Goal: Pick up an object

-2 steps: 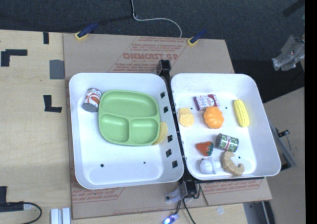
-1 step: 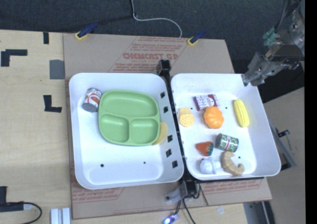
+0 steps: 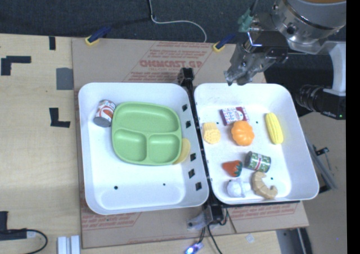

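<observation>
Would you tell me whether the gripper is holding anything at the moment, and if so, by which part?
Nothing is held: the gripper hangs above the back rim of the right bin, with no object between its fingers.

The bench (image 3: 34, 152) bears cardboard (image 3: 163, 62) (printed red) under two white bins (image 3: 90, 191).

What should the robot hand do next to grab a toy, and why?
Probably come down and toward the near side of the right bin. The gripper hangs over that bin's far rim with no toy under it. The toys lie nearer: the purple packet is closest, with the orange pumpkin just beyond it. The packet seems the easiest first target.
</observation>
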`<state>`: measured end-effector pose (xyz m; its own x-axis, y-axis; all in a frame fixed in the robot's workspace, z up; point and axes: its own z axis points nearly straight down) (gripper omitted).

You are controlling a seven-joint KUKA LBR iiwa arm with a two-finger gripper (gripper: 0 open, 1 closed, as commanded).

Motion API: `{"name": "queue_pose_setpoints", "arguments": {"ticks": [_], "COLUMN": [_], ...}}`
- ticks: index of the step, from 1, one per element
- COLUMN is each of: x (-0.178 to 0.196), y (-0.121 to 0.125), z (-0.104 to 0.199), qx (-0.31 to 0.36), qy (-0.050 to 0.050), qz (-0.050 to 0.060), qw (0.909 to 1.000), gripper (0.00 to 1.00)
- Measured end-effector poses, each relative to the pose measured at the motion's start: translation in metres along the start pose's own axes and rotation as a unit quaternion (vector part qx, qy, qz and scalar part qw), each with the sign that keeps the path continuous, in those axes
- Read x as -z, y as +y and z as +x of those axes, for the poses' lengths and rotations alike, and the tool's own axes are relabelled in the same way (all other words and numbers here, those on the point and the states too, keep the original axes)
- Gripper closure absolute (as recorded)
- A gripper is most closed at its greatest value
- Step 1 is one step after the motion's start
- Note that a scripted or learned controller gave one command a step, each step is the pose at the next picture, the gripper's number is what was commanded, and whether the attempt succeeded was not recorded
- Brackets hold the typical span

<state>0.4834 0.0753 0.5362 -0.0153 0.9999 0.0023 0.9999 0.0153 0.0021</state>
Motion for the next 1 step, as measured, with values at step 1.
{"name": "queue_pose_setpoints", "arguments": {"ticks": [1], "x": [-0.0673], "y": [0.0001], "z": [0.0204], "qx": [-0.006], "qy": [-0.002], "qz": [0.005], "qw": [1.0], "gripper": [1.0]}}
